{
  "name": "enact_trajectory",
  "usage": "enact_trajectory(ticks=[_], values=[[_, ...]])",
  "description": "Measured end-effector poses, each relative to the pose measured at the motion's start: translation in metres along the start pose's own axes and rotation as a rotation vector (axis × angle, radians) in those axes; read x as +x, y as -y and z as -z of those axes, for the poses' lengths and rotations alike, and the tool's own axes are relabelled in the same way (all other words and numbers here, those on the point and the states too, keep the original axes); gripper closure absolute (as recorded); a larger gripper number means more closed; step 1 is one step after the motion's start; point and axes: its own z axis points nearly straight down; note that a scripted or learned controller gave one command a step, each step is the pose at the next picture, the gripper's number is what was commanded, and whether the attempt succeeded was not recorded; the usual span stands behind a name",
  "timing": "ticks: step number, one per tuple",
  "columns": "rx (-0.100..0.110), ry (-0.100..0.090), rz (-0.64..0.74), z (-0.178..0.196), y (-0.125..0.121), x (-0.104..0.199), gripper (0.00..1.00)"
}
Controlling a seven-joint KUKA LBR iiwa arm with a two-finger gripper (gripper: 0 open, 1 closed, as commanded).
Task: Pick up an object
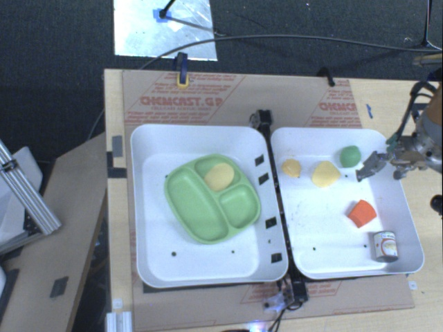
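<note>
Dark carpet surrounds a bench (387, 102) covered with printed cardboard, and a silver sheet (165, 19) lies on the floor beyond it. Two white bins sit side by side on the bench, touching along a clipped seam. In the left bin (149, 254) lies a green plate (201, 209) with three compartments; a pale yellow lump (220, 177) rests in its upper right compartment.

At the right edge the arm (428, 140) reaches in over the right bin (325, 254). Its gripper (368, 167) hangs above the upper right part of that bin with nothing between the fingers, which look slightly apart, though the dark tips blur together.

Loose things in the right bin: a yellow piece (325, 174) near the top middle, a smaller yellow piece (291, 168) to its left, a green ball (350, 155) just left of the gripper, an orange block (362, 213) below the gripper, and a small can (385, 245) lying near the lower right corner. All are apart from one another.
</note>
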Motion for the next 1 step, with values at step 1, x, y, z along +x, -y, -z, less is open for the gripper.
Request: enact_trajectory(ticks=[1], values=[[-0.011, 0.003, 0.003, 0.0056, -0.0026, 0.0003, 0.00]])
